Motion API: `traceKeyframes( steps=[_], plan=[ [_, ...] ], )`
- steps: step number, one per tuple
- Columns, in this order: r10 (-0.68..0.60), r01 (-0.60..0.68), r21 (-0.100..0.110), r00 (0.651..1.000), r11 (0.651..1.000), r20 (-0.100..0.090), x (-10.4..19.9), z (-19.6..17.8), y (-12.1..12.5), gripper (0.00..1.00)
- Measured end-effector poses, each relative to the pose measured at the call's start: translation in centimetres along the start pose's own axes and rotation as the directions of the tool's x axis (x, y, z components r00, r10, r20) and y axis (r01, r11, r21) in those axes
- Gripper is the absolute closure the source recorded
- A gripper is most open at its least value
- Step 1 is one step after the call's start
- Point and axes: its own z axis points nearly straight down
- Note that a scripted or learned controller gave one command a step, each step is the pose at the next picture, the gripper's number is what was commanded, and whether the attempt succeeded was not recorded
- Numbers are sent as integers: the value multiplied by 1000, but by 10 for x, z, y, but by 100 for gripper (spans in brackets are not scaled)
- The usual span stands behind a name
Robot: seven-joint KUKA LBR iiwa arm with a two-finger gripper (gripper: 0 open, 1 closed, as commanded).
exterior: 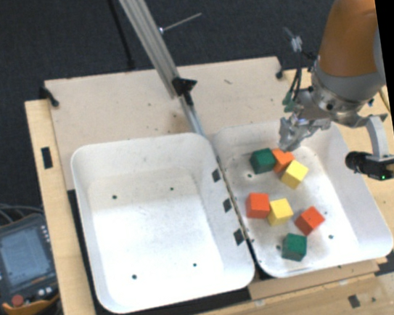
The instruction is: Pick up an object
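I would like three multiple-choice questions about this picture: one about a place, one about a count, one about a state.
1. In which bin do the blocks lie?
A. left bin
B. right bin
C. both bins

2. How many green blocks are there?
A. one
B. two
C. four

3. Where is the gripper?
A. over the upper part of the right bin
B. over the left bin
C. outside both bins

Answers:
1 B: every block lies in the right bin.
2 B: one green block lies near the top, another green block near the bottom.
3 A: the gripper hangs beside the upper blocks.
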Motion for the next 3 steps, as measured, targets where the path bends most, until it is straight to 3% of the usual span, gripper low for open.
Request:
traceKeyframes(
  steps=[3],
  plan=[
    [-2,2,2,1000,1000,-1,157,32,-12,100]
  ],
)
